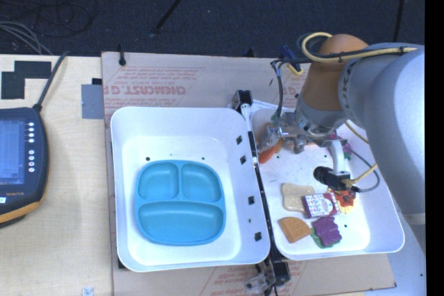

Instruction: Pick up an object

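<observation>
While the gripper [277, 138], its state impossible to tell, sits at the right bin's [388, 236] upper left, the orange object [269, 148] lies just beside it, slanted.

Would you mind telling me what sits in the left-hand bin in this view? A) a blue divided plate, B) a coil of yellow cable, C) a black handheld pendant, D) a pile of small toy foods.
A: the blue divided plate lies flat in the left bin, while the small toy foods, such as the purple piece, lie in the right bin.
</observation>
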Robot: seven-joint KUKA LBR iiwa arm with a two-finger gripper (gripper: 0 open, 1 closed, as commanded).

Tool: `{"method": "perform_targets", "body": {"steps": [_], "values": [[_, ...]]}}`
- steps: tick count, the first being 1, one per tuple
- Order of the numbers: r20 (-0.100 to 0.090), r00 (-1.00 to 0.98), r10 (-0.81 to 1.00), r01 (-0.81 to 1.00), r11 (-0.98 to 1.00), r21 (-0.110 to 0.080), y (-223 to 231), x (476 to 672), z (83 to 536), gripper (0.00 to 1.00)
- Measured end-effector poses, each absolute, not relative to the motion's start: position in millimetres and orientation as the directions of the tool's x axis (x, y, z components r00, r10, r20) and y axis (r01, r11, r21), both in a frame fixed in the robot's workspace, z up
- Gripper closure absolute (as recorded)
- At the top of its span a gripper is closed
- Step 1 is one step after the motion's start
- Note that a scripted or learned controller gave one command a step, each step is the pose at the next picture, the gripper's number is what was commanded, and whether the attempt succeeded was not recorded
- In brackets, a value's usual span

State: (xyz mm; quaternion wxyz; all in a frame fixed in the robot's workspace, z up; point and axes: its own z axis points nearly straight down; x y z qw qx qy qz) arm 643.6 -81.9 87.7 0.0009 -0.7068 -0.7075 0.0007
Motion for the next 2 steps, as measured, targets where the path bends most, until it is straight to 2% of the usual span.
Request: {"method": "perform_targets", "body": {"steps": [2], "values": [[0.0,-0.001,1.0,1.0,0.001,-0.002,-82.1,643.5,87.6,0.0]]}}
